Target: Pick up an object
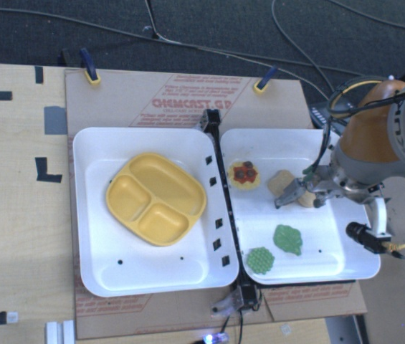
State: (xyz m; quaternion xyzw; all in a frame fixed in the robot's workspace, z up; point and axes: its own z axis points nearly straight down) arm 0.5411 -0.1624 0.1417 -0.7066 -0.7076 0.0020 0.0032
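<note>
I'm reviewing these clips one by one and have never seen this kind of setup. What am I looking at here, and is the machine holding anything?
One fixed camera looks down at a slant on a bench with two shallow white bins. The grey and orange robot arm reaches in from the right. Its tool sits low in the right bin, against a tan piece; whether it grips that piece cannot be told. That bin also holds a small pizza-like toy, a green leafy piece and a green dotted piece. The left bin holds a yellow divided tray.
</note>
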